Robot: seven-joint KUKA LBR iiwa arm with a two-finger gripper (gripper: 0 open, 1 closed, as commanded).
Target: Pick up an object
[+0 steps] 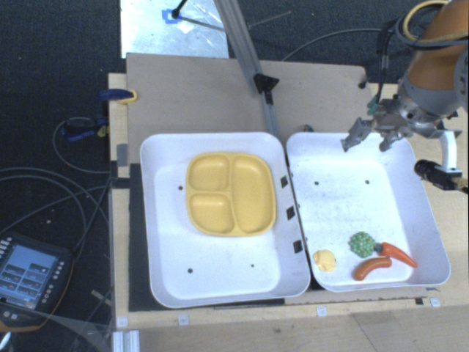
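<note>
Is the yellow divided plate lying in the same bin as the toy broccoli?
No: the yellow divided plate lies in the left bin, while the toy broccoli sits in the right bin.

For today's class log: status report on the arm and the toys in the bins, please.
Gripper open, over right bin's far edge, holding nothing. Toys clustered at near corner, untouched. Nothing in between.

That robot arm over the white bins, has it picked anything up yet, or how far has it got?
Nothing looks done yet. The gripper hangs open over the far edge of the right bin, with nothing between its fingers. The small items still lie at that bin's near end: a green broccoli toy, a carrot, a sausage and a yellow piece. Reaching down, gripping one and lifting it are all left.
</note>
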